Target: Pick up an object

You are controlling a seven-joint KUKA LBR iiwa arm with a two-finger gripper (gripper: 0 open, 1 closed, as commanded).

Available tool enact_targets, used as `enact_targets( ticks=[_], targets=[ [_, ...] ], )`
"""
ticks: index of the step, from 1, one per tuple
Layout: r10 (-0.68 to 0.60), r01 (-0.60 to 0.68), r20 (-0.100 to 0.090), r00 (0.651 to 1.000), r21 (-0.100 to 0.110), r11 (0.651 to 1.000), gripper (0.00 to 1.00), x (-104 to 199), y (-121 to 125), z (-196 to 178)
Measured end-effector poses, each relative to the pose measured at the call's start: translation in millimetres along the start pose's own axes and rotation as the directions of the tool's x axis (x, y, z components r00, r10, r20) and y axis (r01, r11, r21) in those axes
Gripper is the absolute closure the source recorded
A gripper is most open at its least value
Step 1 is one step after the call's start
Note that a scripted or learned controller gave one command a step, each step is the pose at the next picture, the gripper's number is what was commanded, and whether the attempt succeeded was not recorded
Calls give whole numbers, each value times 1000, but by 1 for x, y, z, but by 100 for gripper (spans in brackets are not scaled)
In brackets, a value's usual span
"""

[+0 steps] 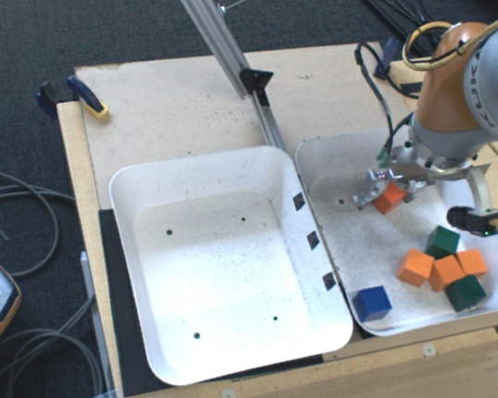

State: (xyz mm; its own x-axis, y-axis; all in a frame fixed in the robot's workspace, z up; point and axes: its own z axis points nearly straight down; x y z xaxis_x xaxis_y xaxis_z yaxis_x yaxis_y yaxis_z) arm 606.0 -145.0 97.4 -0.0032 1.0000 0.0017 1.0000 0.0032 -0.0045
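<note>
**Orange-red block at the fingertips, lift still to prove**

On the left, the large shallow white plastic bin (150,284) shows only a speckled floor and a few dark dots. Along its right wall sit three small dark tabs, and beyond them lies the smaller white plastic bin (338,170), where all the objects are.

At the near left corner of that right bin rests a blue cube (371,302), alone and well apart from the rest. Farther in, the metal two-finger gripper (381,191) hangs over the middle of the bin, with a small orange-red block (387,200) seen between its fingers; they look pressed onto it, though the view is too small to judge how squarely. To the right and nearer, a cluster of orange cubes (434,269) and dark green cubes (454,266) lies packed together, some touching.

To do this step well, I judge the arm should rise straight up and slowly, keeping the pinch firm, so the block neither twists out nor clips the bin wall. Staying clear of the cluster avoids knocking it.

No brand, label or writing can be read anywhere.
</note>
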Motion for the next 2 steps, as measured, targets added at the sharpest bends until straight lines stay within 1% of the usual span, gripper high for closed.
enact_targets(
  ticks=[1,2],
  targets=[
    [1,-1,2,1000,-6,1000,100,-1,1,-16],
    [0,0,1,1000,-6,1000,100,26,15,-27]
  ],
)
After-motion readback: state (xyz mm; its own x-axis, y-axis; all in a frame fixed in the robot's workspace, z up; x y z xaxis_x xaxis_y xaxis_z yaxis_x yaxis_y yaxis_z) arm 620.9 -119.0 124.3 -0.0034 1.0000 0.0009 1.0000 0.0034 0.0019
